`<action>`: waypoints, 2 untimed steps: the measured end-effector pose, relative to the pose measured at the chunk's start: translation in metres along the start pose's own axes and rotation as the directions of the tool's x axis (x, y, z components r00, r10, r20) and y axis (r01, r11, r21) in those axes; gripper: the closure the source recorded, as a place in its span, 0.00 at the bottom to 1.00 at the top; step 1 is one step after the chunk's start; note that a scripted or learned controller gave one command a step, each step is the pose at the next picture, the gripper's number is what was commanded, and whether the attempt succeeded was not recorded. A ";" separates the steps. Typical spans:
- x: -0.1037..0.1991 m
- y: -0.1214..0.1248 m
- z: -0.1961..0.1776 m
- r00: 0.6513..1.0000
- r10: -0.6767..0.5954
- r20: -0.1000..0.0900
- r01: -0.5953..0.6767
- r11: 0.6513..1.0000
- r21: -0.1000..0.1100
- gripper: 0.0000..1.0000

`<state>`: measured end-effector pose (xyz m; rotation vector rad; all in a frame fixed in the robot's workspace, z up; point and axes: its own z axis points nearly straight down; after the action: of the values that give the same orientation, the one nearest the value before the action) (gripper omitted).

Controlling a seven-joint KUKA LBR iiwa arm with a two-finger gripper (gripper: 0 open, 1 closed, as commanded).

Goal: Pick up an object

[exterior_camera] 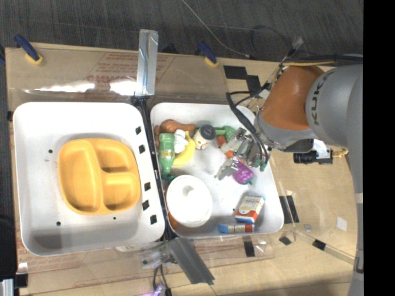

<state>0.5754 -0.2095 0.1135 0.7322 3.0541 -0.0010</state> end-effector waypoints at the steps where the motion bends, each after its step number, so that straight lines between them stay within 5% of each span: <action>1: -0.005 0.002 0.020 0.979 0.205 -0.001 -0.205 0.979 -0.001 0.00; 2: -0.005 0.002 0.020 0.979 0.204 -0.001 -0.204 0.979 -0.001 0.00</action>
<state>0.5807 -0.2096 0.0935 1.0423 2.9638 0.0012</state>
